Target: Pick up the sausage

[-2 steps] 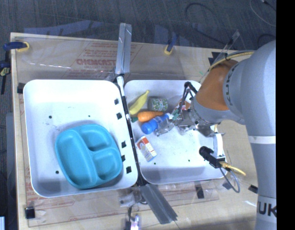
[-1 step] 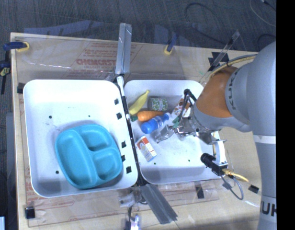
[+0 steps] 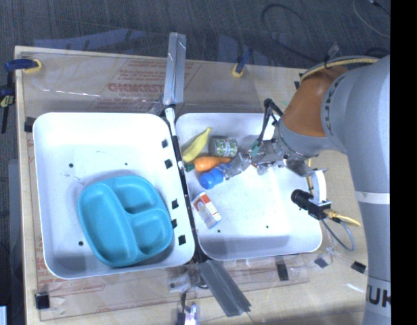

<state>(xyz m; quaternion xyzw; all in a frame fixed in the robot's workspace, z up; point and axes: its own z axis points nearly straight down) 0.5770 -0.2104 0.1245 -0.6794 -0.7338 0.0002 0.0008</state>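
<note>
Reaching in from three o'clock, the grey arm [image 3: 357, 114] sets its end effector [image 3: 244, 162] low in the upper half of the right bin [image 3: 262, 252], just beside a tight cluster of toys. We cannot tell from this slant whether the end effector is spread or pressed together, and we see nothing pinched in it.

We take the sausage [image 3: 210, 162] to be the orange-red piece lying crosswise at nine o'clock of the end effector, near the bin's left wall. A banana [image 3: 197, 144] lies at its eleven o'clock, a green can [image 3: 225, 146] at its one o'clock and a blue piece [image 3: 212, 178] touches it at six o'clock.

In our judgement, a clean pick calls for closing across the sausage's narrow width, at its free right-hand end, coming down straight so the can and the blue piece are not dragged along. The crowding is the risk: a grip set a little high catches the can, a little low the blue piece.

Open room lies toward five o'clock, where the bin floor is bare past a small red-and-white carton [image 3: 207, 210]. The wall between the bins stands close at nine o'clock, so we would lift straight up and not sweep left. On the desk [image 3: 93, 80], the left bin [image 3: 53, 181] carries a blue divided tray [image 3: 124, 219].
</note>
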